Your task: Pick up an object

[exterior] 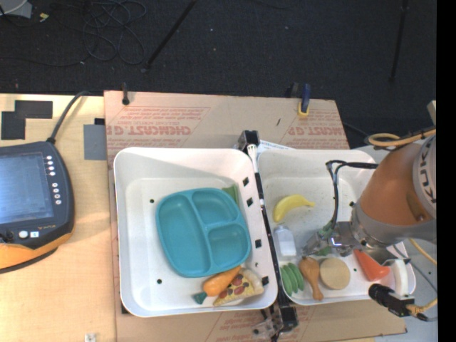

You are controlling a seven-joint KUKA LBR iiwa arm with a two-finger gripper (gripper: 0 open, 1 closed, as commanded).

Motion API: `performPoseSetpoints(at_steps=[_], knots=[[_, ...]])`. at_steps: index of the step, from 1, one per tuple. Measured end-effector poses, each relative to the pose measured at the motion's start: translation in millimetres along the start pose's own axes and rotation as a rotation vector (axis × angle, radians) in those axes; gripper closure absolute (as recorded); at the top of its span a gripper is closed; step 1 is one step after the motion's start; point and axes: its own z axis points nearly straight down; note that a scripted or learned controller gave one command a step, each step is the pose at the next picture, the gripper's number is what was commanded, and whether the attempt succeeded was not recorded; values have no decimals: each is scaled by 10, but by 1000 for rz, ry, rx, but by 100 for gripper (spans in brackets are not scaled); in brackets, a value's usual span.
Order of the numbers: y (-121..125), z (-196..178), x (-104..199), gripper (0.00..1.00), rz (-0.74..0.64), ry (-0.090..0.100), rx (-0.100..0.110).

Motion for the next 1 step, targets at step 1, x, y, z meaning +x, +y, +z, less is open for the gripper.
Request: performPoseSetpoints(at_steps=[1], knots=[[117, 182, -126, 0, -3, 0, 0]])
